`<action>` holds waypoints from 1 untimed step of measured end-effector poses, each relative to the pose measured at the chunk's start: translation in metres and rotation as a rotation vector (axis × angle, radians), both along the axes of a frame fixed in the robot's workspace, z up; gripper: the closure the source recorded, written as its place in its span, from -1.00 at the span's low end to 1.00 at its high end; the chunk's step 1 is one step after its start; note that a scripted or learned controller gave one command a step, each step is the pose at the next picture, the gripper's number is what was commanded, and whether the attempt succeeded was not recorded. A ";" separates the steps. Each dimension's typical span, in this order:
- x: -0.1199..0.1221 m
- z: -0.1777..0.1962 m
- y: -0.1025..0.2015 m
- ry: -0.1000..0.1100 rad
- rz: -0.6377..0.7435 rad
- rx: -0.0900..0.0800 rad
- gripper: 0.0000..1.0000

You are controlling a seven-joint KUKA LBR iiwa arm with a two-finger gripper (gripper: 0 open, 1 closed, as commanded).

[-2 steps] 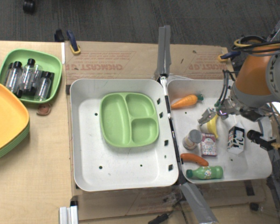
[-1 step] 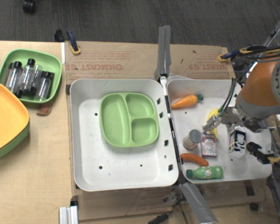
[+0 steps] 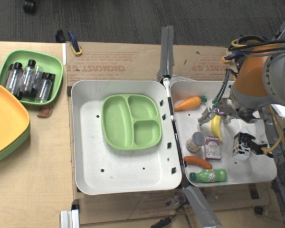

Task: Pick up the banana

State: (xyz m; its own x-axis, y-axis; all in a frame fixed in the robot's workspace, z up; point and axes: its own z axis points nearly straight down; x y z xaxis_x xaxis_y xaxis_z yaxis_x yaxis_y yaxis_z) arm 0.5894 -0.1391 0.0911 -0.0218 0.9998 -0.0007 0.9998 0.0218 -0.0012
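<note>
My gripper (image 3: pixel 217 114) is down in the right bin (image 3: pixel 256 172), its fingers closed around the top end of the banana (image 3: pixel 215 126). The banana lies near the bin's middle, below the carrot (image 3: pixel 187 103) and just above the small pink box (image 3: pixel 212 148), beside a grey-topped can (image 3: pixel 197 139).

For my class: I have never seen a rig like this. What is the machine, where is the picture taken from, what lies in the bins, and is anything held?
One camera looks down at a slant on a bench. The grey and orange robot arm reaches in from the right; its gripper is over the banana in the right bin. Whether the banana is gripped cannot be told. That bin also holds a carrot, a green bottle, a small pink box and a toy cow. The left bin holds a green divided plate.
</note>
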 end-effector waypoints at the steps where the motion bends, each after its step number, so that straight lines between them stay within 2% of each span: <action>1: 0.000 0.000 0.000 0.000 -0.001 0.000 -1.00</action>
